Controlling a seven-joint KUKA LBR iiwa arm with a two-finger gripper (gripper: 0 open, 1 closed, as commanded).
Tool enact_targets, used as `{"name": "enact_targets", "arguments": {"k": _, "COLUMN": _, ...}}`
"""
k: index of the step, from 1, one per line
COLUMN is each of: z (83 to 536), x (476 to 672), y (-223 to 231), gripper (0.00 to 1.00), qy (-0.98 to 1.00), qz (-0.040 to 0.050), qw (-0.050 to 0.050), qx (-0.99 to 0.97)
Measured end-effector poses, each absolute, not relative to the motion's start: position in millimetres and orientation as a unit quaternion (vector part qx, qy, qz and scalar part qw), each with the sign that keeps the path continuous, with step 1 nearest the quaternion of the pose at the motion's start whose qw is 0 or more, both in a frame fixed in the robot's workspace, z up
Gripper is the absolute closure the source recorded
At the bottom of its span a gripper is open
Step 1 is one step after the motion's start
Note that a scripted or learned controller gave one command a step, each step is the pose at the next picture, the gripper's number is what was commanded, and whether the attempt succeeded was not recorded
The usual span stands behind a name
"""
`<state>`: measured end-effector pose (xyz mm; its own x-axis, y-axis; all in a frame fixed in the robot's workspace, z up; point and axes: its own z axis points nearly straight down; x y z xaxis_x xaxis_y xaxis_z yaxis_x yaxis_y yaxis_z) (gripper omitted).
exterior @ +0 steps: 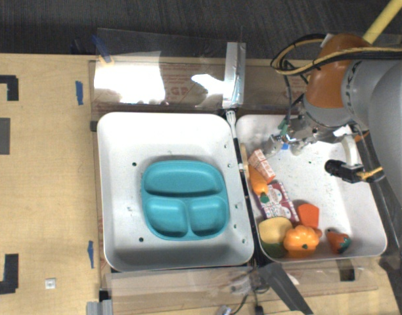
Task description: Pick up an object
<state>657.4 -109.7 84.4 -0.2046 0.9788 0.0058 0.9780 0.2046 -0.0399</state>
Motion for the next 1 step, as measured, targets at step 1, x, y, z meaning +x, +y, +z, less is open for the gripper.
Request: {"name": "enact_targets", "arguments": {"k": 1, "z": 94.8, "x": 657.3, "y": -111.5, "gripper": 1.00, "qy": -0.776, "qz": 0.0147, "qw": 0.014, "qx": -0.631}}
